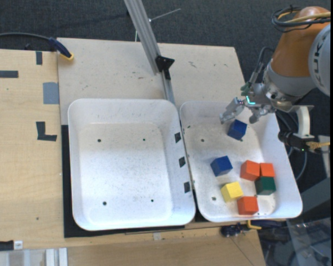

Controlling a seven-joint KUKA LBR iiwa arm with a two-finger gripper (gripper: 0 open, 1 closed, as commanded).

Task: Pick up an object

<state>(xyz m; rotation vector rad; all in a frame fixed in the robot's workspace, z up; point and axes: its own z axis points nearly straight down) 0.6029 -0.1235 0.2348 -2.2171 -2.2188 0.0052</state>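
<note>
1. 6 cubes lie in the right bin (197, 121): a second blue cube (221, 165), yellow cube (231, 191), then orange and green ones bunched further right.
2. The nearest blue cube (237, 129) sits tilted just below the gripper (244, 113).
3. The gripper's fingers look spread above that cube, gripping nothing; a grasp needs a short drop.

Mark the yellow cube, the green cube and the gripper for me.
yellow cube (231, 191), camera view, centre of its top face.
green cube (265, 185), camera view, middle of its visible top.
gripper (242, 115), camera view, midway between its fingertips, above a blue cube.
</note>
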